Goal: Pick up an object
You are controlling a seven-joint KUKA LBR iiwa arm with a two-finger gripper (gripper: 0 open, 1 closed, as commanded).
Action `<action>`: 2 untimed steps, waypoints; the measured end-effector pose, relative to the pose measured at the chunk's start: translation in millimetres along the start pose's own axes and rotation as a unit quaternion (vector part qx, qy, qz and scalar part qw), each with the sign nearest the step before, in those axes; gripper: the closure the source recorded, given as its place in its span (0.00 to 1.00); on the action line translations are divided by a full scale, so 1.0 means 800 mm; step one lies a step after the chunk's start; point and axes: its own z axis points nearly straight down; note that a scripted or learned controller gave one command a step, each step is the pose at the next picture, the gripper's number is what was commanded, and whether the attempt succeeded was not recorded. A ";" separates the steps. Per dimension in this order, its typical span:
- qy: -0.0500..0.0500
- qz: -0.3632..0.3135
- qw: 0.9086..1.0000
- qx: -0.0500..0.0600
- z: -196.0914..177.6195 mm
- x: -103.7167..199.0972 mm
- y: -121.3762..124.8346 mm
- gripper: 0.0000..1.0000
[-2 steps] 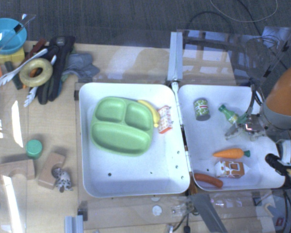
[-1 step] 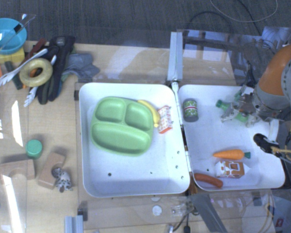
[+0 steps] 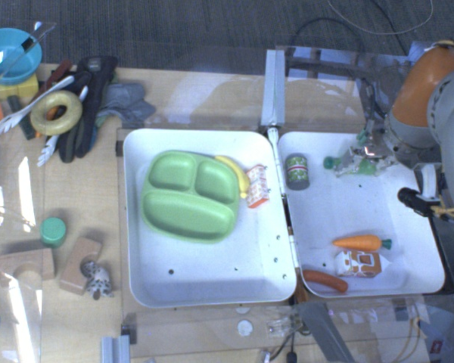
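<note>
My gripper is low over the far right part of the right bin, reaching in from the right under the orange band of the arm. A small green object lies right at its tip, partly hidden by it. Whether it is gripped cannot be made out. A green can lies at the bin's far left. A carrot, a small carton and a sausage lie near the front.
The left bin holds a green divided plate, a banana and a snack packet. On the bench to the left lie a blue bowl, a yellow ring, black gloves and wooden blocks.
</note>
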 end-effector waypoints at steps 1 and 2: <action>-0.002 -0.003 1.000 -0.001 -0.015 0.000 0.001 1.00; 0.001 0.064 0.998 -0.004 -0.140 0.055 0.012 1.00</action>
